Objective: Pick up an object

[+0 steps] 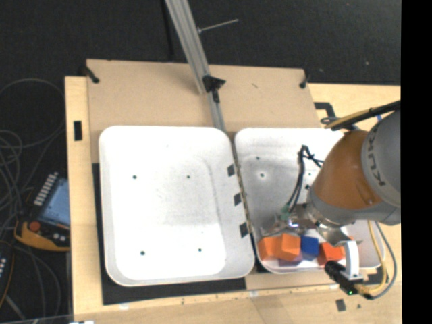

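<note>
In the camera view the arm [361,174] comes in from the right edge and bends down over the right bin [270,160], its gripper [304,229] low in that bin's lower part. Just beneath it lie two orange blocks [280,247] [331,252] and a blue block [309,246], bunched at the bin's lower rim; whether the tool is clenched or released cannot be told. The left bin [169,201] sits alongside

Blocks [291,247] in right bin [260,150], near corner, beneath arm [354,181]; left bin [165,201] beside.
</note>
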